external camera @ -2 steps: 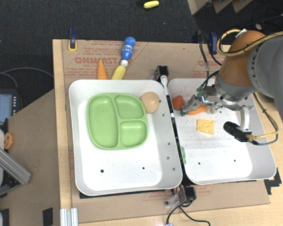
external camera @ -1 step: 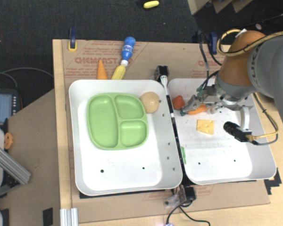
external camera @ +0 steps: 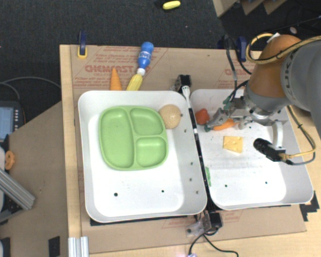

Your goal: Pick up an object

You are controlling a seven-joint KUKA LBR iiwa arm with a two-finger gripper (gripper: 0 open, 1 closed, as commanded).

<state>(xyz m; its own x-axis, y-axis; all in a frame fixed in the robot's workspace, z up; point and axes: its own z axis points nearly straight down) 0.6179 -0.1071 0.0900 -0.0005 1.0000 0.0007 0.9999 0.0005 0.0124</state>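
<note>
Two bins side by side, and we start at the near edge: left bin (external camera: 134,197), right bin (external camera: 257,191), both white and shallow on the bench (external camera: 72,159). Moving up the right bin, a yellow wedge (external camera: 233,144) lies flat near its middle. At 11 o'clock from the wedge, just beside it, an orange stick (external camera: 223,126) lies roughly 3-to-9 across the bin floor. And right over that stick is the gripper (external camera: 228,118), low in the bin, reaching in from 3 o'clock on the grey arm (external camera: 305,74) (orange band (external camera: 270,68) bright above the wrist). Claw apart or together? Cannot tell from up here, and whether it touches the stick is just as unclear. At 10 o'clock from the stick, near the bin's left wall, sits a red piece (external camera: 202,115).

Over in the left bin, a green plate (external camera: 120,143) with three compartments, and a beige ball (external camera: 170,115) touching its rim at 2 o'clock.

Farther back, on the bench beyond the left bin at 12 o'clock, a carrot (external camera: 115,80) and a blue-yellow toy (external camera: 140,63) lie close together. Farthest of all, a yellow bit (external camera: 171,5) on the dark floor.
</note>
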